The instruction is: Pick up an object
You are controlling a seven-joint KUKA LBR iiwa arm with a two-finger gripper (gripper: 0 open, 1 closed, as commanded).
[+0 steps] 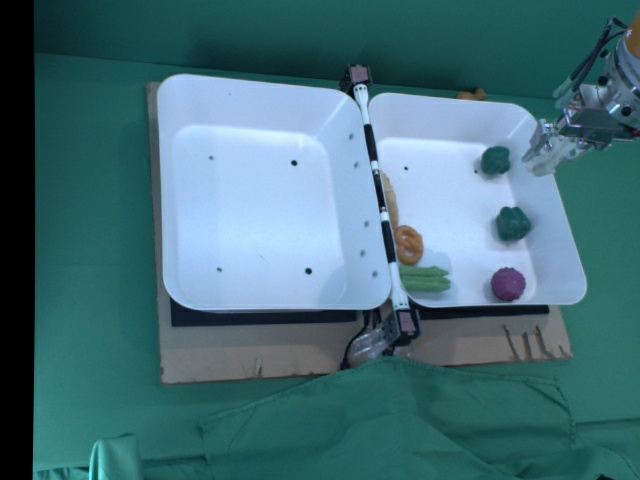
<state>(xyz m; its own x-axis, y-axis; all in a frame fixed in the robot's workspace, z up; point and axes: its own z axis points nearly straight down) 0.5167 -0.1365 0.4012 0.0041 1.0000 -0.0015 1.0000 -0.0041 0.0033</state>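
Camera view: right bin (455, 118) w/ 2 green veg (495, 160), purple ball (508, 284), pretzel (408, 244), beans (426, 279).

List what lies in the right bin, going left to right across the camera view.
Bread → pretzel → green beans → purple ball. Two dark green items sit at much the same spot across as the ball, so I leave them out. The pincer is over the bin's right rim.
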